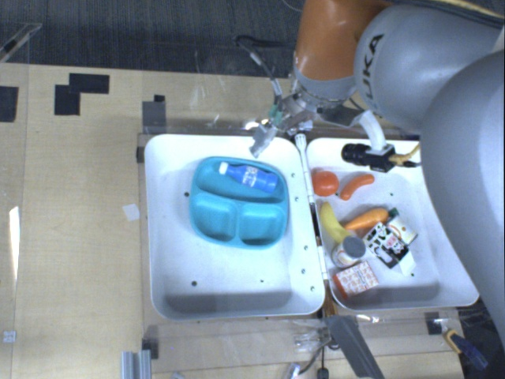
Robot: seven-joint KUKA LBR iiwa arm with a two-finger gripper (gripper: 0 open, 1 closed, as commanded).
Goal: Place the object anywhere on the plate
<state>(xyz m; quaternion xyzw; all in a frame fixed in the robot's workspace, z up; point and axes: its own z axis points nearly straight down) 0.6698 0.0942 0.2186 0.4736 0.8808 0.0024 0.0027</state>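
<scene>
A blue divided plate [237,212] lies in the left white bin [170,235]. A blue bottle with a white label [251,178] rests on its side in the plate's far compartment. My gripper [278,135] hangs over the far rim of the left bin, just beyond the plate and above the bottle's right end. Its fingers [260,141] stand apart with nothing between them, so it is open.
The right bin [442,279] holds a red tomato [324,182], an orange-red chilli [357,185], a banana [331,223], a carrot [367,219], a small can [349,249], a black-and-white packet [388,242] and a red box [357,277]. The arm looms over the right side.
</scene>
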